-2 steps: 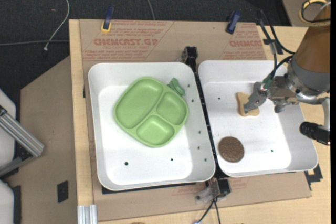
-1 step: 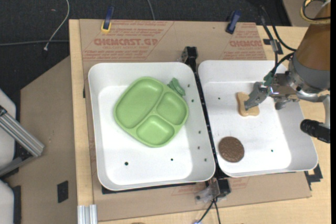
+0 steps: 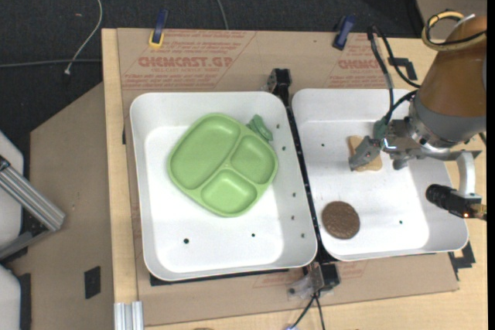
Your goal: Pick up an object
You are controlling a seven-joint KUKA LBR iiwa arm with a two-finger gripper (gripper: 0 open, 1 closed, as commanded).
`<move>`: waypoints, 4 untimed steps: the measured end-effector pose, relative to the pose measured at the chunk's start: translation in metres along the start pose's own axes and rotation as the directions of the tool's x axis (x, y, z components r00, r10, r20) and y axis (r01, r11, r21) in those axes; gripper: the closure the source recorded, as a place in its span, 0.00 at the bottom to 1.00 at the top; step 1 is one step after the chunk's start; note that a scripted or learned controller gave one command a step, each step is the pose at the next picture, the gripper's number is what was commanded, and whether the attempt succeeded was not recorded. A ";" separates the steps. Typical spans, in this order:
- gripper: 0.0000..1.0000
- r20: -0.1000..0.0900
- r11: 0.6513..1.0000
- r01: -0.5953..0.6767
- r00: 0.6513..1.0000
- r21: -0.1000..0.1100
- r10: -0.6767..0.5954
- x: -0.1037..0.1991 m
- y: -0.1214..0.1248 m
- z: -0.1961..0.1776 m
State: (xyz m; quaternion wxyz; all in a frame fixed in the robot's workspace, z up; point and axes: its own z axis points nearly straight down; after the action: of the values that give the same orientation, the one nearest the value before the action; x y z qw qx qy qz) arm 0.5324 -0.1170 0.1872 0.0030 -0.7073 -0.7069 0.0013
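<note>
In the right bin (image 3: 402, 108), my gripper (image 3: 381, 158) hangs low over the floor, open, with nothing between its fingers. A small tan piece (image 3: 366, 148) lies at the bin's left middle. My left finger (image 3: 360, 158) is over the piece's edge and hides part of it. A round brown cookie (image 3: 340, 219) rests near the front left of the same bin, well below the gripper. In the left bin (image 3: 155, 236) sits a green divided plate (image 3: 223, 164), with a small green item (image 3: 261, 127) at its upper right edge.
The bins sit side by side on a cardboard sheet (image 3: 193, 58) held by blue clamps (image 3: 159, 25). A black clip (image 3: 278, 79) marks the top of the seam between the bins. Cables (image 3: 390, 66) trail over the back right corner.
</note>
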 end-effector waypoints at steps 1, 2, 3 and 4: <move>0.00 0.001 1.000 0.000 1.000 -0.003 0.000 -0.008 0.002 0.055; 0.00 0.000 1.000 0.000 1.000 -0.001 0.000 -0.008 0.002 0.105; 1.00 0.001 1.000 -0.001 1.000 -0.007 0.001 -0.008 0.004 0.091; 1.00 0.004 1.000 0.002 1.000 -0.012 -0.002 -0.006 0.006 0.027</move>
State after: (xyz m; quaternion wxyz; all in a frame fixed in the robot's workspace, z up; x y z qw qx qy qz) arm 0.5384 -0.1227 0.1601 -0.0027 -0.7067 -0.7075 -0.0019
